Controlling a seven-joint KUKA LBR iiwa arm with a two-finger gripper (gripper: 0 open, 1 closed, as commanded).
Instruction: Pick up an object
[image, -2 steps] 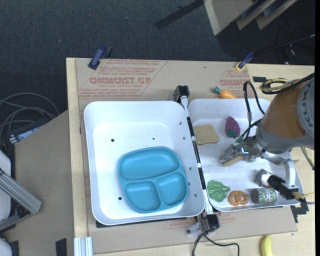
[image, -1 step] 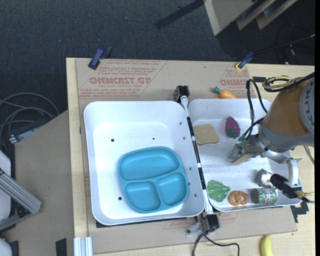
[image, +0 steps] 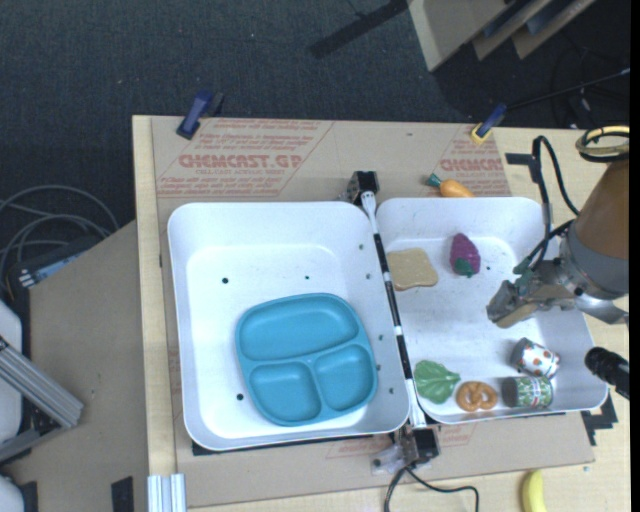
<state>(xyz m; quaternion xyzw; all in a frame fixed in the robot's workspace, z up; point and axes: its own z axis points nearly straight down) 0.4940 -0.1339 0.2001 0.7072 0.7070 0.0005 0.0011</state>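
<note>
Right bin (image: 470, 212): purple toy (image: 463, 253), bread slice (image: 412, 268), green leaf (image: 435, 380), pretzel (image: 476, 397), can (image: 528, 392). Gripper (image: 508, 311) hovers above bin floor, jaws' state undeterminable. Nothing visibly grasped; pick pending.

A blue divided plate (image: 303, 357) lay in the left bin (image: 190, 300). On the tabletop (image: 150, 180), a blue clamp (image: 199, 113) sat at the far-left corner and a toy carrot (image: 449, 186) beyond the right bin (image: 500, 212).
</note>
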